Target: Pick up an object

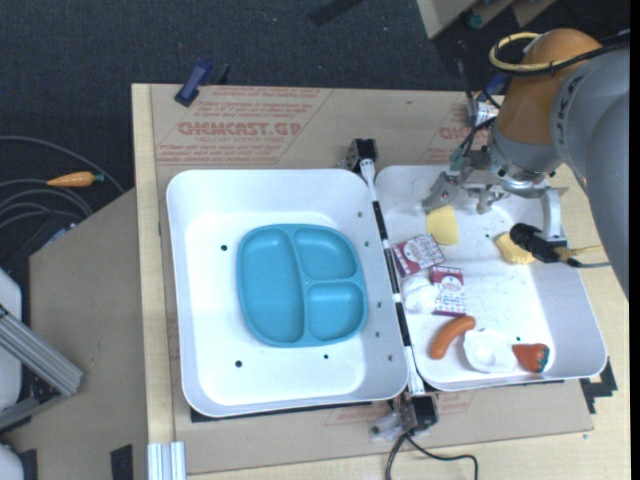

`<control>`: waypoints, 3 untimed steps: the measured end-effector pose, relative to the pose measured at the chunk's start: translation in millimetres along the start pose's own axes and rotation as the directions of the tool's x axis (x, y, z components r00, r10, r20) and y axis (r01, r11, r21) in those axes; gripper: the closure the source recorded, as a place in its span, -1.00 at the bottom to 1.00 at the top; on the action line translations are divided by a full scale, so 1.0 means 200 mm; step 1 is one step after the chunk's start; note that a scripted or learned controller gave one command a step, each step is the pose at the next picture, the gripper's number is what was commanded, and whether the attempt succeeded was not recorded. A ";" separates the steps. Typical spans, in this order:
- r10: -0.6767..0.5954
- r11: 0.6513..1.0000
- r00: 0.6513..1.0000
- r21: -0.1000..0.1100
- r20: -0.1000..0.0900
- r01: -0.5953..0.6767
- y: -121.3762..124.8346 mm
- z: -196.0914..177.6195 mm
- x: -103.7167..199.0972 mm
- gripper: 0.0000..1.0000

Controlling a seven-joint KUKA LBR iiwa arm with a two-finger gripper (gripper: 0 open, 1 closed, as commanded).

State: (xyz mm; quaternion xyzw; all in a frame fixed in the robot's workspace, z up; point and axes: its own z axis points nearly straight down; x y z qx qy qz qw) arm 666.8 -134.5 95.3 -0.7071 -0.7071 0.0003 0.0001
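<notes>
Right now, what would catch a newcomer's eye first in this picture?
Probably the blue divided plate lying alone in the middle of the left bin. Next, the grey arm's orange band at upper right, above the right bin, where small toy foods lie scattered, among them a hot dog.

One fixed camera watches me from above the table [300, 118], tilted so it looks down on both white bins at a slant, the left bin [190, 268] and the right bin [575, 313] side by side across the middle of its view. It sits far enough back to take in the whole tabletop and some dark floor beyond. My arm [590, 98] enters from its right edge.
</notes>
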 end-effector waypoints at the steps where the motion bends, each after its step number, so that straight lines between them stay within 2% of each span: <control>1: 0.000 1.000 1.000 0.002 0.000 0.000 0.00 0.05 -0.02 -1.00; 2: 0.001 1.000 1.000 -0.001 0.000 -0.001 0.00 0.00 -0.02 1.00; 3: 0.001 1.000 1.000 -0.001 0.000 -0.001 0.00 0.00 -0.02 -1.00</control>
